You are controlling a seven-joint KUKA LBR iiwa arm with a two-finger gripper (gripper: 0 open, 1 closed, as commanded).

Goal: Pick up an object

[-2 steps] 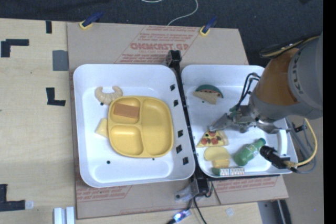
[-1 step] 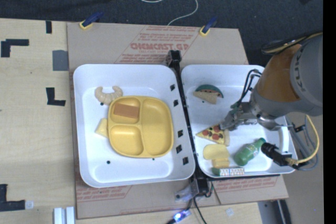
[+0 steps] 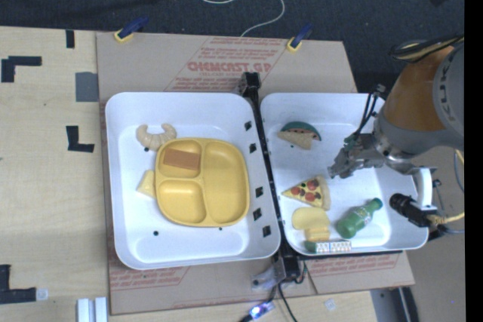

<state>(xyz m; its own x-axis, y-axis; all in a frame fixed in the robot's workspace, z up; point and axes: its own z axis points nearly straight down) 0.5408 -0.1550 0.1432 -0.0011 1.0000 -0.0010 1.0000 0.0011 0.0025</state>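
The right bin (image 3: pixel 392 237) holds a pizza slice (image 3: pixel 308 192), a green-rimmed wedge like a melon slice (image 3: pixel 299 135), a pale yellow piece (image 3: pixel 311 219), a green bottle (image 3: pixel 358 218) and a small white strip (image 3: pixel 329 246). My gripper (image 3: pixel 343 162) hangs over this bin, just up and to the right of the pizza slice and below-right of the melon-like wedge. I see nothing held in it.
The left bin (image 3: pixel 124 237) carries a yellow divided plate (image 3: pixel 215 192) with a brown toast piece (image 3: pixel 181 157) on it, a croissant (image 3: pixel 155 135) and a yellow wedge (image 3: pixel 146 183) beside it. A black divider (image 3: pixel 260 162) runs between the bins. The arm's body (image 3: pixel 423 105) overhangs the right bin's edge.
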